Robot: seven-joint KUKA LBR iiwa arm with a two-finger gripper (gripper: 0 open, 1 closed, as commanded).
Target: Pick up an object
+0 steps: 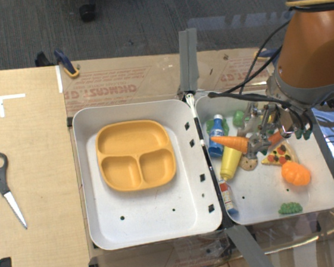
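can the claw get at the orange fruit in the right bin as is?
Probably yes. The orange fruit lies uncovered near the right bin's front, just below the claw, with the pizza slice close beside it.

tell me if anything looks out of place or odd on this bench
A pair of scissors lies loose on the bench, left of the left bin and away from the toys. A toy carrot rests tilted across a yellow bottle in the crowded right bin. Nothing looks spilled or broken.
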